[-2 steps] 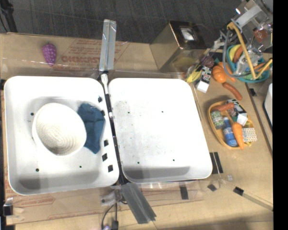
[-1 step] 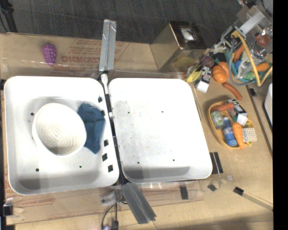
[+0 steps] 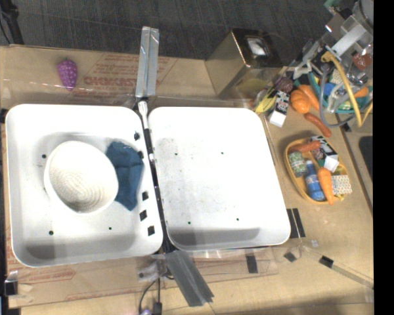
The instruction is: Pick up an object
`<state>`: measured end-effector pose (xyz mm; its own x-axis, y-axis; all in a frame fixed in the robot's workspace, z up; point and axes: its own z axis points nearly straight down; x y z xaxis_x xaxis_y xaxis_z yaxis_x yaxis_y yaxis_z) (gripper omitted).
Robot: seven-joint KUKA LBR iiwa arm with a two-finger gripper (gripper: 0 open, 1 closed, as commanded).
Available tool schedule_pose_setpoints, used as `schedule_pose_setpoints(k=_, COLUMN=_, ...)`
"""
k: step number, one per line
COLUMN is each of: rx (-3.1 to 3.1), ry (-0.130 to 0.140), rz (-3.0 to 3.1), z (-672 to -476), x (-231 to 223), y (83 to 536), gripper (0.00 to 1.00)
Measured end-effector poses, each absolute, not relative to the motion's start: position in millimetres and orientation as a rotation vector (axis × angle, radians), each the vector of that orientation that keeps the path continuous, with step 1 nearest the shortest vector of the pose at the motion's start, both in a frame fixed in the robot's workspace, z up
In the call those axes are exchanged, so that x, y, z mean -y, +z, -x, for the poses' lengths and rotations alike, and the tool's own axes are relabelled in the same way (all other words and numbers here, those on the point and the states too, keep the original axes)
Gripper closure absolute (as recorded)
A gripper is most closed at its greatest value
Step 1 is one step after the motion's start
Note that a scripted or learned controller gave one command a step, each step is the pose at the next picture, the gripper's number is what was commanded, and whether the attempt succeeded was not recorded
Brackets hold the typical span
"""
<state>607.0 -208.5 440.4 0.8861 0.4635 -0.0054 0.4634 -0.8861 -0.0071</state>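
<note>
Two shallow white bins side by side across the middle of the frame. In the left-hand bin (image 3: 26, 120), a white domed object (image 3: 82, 176) with a woven, ribbed look, lying left of centre. Touching its right edge, a crumpled blue cloth (image 3: 126, 172), close to the wall shared with the right-hand bin (image 3: 210, 176). At the upper right edge of the frame, well apart from both bins, the gripper (image 3: 347, 43) among cables and clutter, holding nothing visible; wide or narrow, impossible to tell. On the bench at upper left, a small purple grape-like toy (image 3: 67, 73). At top centre, a brown box (image 3: 246, 61). At right, a yellow basket (image 3: 295, 176) of small toys.
</note>
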Motion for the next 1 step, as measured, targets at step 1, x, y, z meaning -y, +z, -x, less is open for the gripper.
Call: schedule_pose_setpoints(k=1, rx=0.852, ry=0.009, rz=3.020, z=-587.4, x=208.8, y=441.0, gripper=0.00)
